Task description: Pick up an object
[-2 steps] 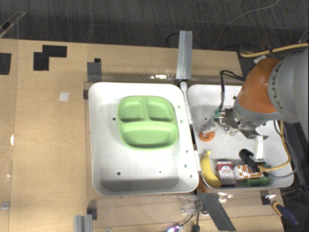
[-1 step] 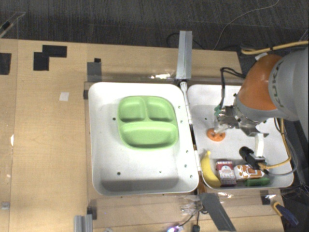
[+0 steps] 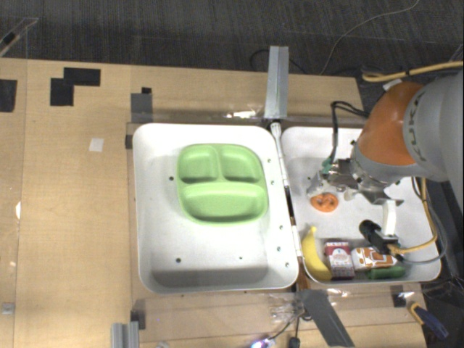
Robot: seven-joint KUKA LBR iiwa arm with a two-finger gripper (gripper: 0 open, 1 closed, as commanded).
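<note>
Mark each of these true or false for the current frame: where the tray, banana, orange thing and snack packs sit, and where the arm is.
1. The green divided tray lies in the left bin. True.
2. The banana lies in the left bin beside the tray. False: it lies in the right bin, against its near-left wall.
3. A small orange object lies in the right bin. True.
4. The arm's wrist hangs over the left bin. False: it is over the right bin.
5. The snack packs lie along the right bin's near edge, next to the banana. True.
</note>
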